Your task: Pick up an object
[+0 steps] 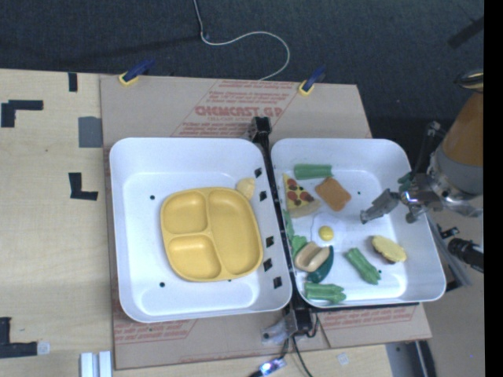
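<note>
My gripper (395, 211) hangs over the right side of the right bin (393, 151). It is open, with nothing between its fingers (379, 208). Just below it lies a yellow-and-brown bun piece (388, 249). To its left are a brown toast slice (333, 194), a pizza slice (299, 195) and a fried egg (325, 232). A green bean pod (313, 170) lies at the back. Along the front are a hot dog (310, 255), a green pickle (363, 264) and another green pod (324, 292).
The left bin (134, 179) holds a yellow divided plate (211, 232) and a small pale piece (247, 188) by its right wall. Both bins stand on a cardboard sheet (228, 108). A white cable (251, 42) loops behind them.
</note>
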